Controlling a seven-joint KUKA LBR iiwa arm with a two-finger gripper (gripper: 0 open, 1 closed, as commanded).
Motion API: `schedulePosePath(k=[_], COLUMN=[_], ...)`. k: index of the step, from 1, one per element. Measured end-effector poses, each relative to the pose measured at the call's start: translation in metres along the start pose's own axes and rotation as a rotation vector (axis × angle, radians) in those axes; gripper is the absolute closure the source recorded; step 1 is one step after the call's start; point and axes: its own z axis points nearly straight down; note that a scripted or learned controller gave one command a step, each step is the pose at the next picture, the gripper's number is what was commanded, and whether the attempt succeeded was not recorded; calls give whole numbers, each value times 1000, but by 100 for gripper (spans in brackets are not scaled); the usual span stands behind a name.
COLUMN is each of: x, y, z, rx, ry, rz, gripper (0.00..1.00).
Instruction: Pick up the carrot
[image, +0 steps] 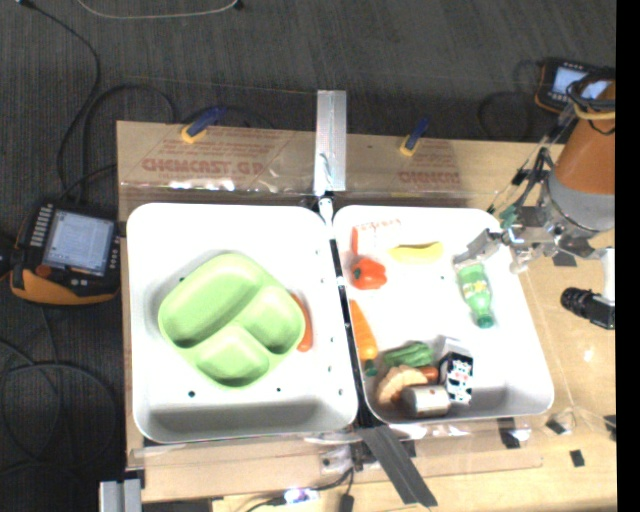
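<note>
The carrot (362, 331) is a slim orange piece lying lengthwise against the left wall of the right bin (520, 330), below a red pepper (367, 272). My gripper (496, 254) hangs over the upper right corner of that bin, far right of the carrot and just above a green bottle (478, 294). Its fingers (472, 250) are spread, with nothing between them. The orange-banded arm (585, 165) stands behind it at the right edge.
A yellow banana (415, 251) lies near the bin's back. A leafy green item (407, 354), a tan can (428, 400) and a black-and-white box (457, 374) crowd the front. The left bin (160, 400) holds a green divided plate (232, 317) with an orange sliver (304, 331) beside it.
</note>
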Motion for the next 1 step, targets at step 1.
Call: schedulePosePath(k=[1], x=[99], y=[-26], z=[110], rx=[0], ry=[-1], rz=[-257], gripper=[0])
